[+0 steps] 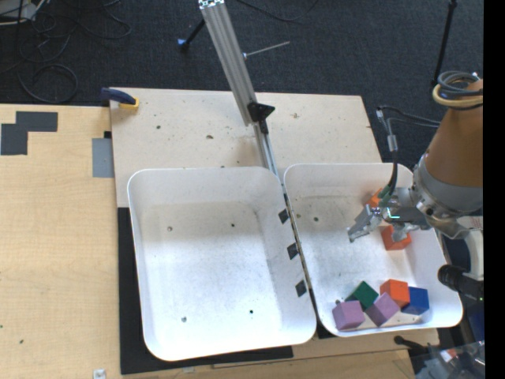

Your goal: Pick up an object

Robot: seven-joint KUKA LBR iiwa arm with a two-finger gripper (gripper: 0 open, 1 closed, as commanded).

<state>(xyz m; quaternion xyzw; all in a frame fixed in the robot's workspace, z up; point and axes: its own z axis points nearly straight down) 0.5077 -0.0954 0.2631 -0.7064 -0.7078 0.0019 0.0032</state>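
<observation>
Bench (197,129) is carrying two white bins side by side, with a slanted aluminium rail (235,65) crossing above their shared edge. The left bin (158,204) is lying beside the right bin (331,188), which is holding all the blocks. The arm (458,156) is reaching in from the right, its orange band showing above the wrist, and its gripper (380,219) is hanging low over the right bin's upper right part. Whether the jaws are spread or pressed together cannot be told, as the fingers are blurring into the hardware around them. An orange block (397,239) is sitting just beside the gripper, partly hidden by it; whether they are touching is unclear. Five more blocks are clustering at the bin's near corner: green (364,294), orange (397,290), blue (417,299) and two purple (348,314) (383,309).
</observation>
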